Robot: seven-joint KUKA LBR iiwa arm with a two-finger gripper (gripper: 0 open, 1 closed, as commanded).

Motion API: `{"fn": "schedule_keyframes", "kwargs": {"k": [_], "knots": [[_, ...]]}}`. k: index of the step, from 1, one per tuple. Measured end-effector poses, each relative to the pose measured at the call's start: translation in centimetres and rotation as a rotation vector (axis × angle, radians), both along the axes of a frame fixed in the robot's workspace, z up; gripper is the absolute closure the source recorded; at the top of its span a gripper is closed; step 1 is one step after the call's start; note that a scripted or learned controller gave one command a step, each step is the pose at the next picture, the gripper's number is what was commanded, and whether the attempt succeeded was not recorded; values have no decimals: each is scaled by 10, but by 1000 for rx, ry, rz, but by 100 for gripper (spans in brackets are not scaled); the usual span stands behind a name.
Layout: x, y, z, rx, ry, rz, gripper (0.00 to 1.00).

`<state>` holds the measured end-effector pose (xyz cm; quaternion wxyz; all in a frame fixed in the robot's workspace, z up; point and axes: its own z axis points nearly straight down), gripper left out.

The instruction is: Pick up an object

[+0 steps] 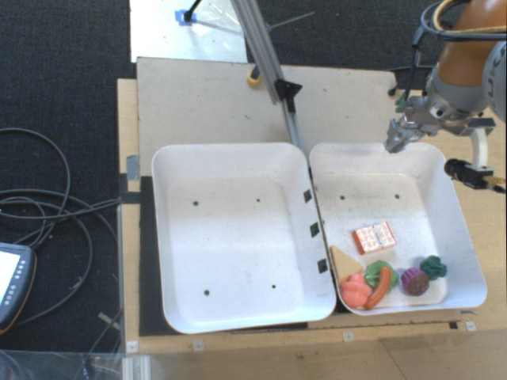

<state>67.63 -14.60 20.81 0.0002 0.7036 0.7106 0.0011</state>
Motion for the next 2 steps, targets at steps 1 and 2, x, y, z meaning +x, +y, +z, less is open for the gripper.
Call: {"fn": "schedule_keyframes", "kwargs": {"k": [1, 2], "knots": [[-4, 53, 15, 1, -1, 1, 100], [-20, 101, 10, 1, 2, 0, 100]]}}
